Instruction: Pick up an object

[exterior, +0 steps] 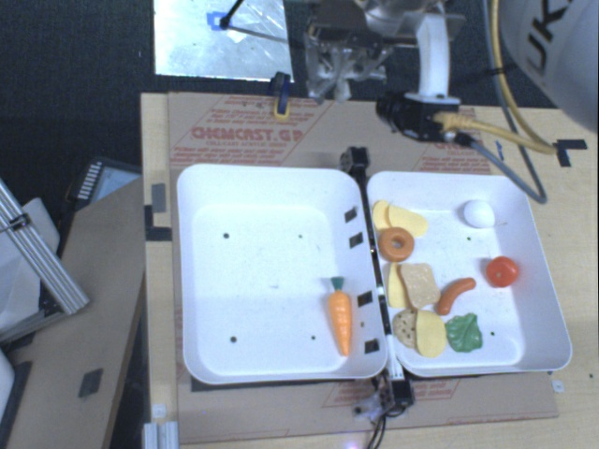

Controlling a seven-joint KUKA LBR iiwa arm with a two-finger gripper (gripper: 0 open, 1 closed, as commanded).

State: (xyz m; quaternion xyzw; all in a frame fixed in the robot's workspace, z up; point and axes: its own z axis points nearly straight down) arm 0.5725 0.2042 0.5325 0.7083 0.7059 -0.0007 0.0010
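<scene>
**Carrot alone in the left bin, pincer high above**

Carrot lies by itself near the left bin's right wall, an easy target. The pincer hangs past the bins' far edge, holding nothing; whether it is apart or together I cannot tell. Best approach, I judge: descend straight, straddling the carrot's narrow width, clear of the wall.

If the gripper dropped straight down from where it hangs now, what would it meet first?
Probably the brown cardboard sheet behind the two bins, near the small blue-and-yellow clamp. The gripper hangs beyond the white bins' far rims, not over any food item, though depth is hard to judge.
</scene>
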